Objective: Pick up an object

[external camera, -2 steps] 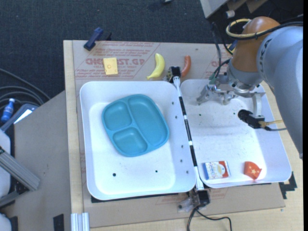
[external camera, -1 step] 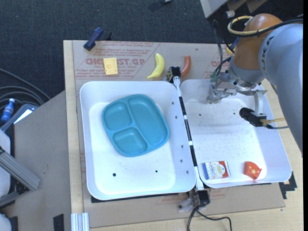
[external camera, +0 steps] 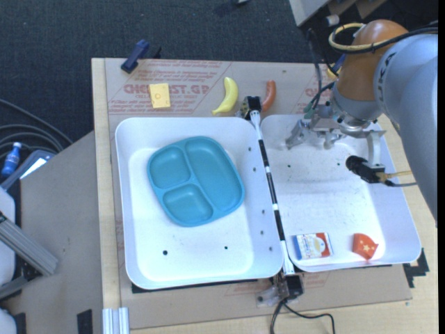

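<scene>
The two-finger gripper (external camera: 313, 136) hangs at about 12 o'clock of the right white bin (external camera: 389, 207) with fingers spread and empty, probably because the small red block (external camera: 364, 245) and the white card packet (external camera: 311, 245) lie far off, near 6 o'clock.

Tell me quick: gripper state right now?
Gripper: over the far end of the right bin, nothing seen in it; open or shut cannot be told.

Small white carton (external camera: 311, 245), blue and red print, flat at right bin's near edge. Red packet (external camera: 364, 245), yellow mark, just beside it. Blue divided tray (external camera: 195, 179), upright, flat, mid left bin.
</scene>
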Robot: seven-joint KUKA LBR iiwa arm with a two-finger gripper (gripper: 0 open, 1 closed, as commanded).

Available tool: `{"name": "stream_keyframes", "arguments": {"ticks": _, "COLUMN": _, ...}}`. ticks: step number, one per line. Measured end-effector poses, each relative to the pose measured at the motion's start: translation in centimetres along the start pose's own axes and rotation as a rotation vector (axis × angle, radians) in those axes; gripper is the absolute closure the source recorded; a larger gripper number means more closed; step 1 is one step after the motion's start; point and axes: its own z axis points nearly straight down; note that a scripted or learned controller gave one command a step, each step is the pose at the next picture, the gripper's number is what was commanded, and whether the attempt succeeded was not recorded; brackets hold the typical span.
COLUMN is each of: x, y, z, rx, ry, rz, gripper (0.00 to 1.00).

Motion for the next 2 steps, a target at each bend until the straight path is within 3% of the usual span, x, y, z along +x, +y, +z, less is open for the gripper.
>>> {"name": "stream_keyframes", "arguments": {"ticks": 1, "x": 0.03, "y": 0.07, "z": -1.05, "rx": -0.002, "ry": 0.000, "rz": 0.000, "gripper": 1.00}}
{"name": "stream_keyframes", "arguments": {"ticks": 2, "x": 0.03, "y": 0.05, "z": -1.02, "rx": -0.002, "ry": 0.000, "rz": 0.000, "gripper": 0.00}}
